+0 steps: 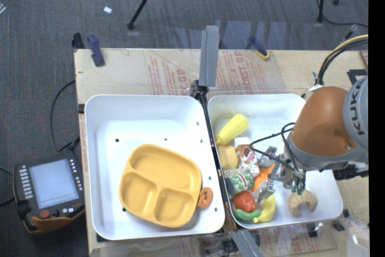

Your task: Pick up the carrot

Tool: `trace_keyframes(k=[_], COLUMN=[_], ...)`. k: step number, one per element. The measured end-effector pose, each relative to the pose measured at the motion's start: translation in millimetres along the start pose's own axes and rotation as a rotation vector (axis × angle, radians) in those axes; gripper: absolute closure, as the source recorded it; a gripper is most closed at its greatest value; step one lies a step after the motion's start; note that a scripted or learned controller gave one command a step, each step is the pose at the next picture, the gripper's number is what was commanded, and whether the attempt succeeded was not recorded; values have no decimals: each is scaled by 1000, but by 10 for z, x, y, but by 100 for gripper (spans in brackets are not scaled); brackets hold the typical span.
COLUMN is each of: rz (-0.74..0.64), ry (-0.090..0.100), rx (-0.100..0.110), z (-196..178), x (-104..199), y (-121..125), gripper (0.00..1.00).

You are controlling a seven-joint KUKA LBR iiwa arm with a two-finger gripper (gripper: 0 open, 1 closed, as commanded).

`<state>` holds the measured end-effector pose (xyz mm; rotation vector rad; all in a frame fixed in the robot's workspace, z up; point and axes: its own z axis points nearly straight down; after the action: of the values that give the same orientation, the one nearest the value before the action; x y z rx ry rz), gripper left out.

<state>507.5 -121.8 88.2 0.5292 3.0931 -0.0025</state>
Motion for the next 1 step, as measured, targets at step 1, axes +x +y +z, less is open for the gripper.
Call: trace_keyframes(k=[1], rz=[621], ry=[5], rx=[2], z=[11], x=[226], y=[270], gripper=[0])
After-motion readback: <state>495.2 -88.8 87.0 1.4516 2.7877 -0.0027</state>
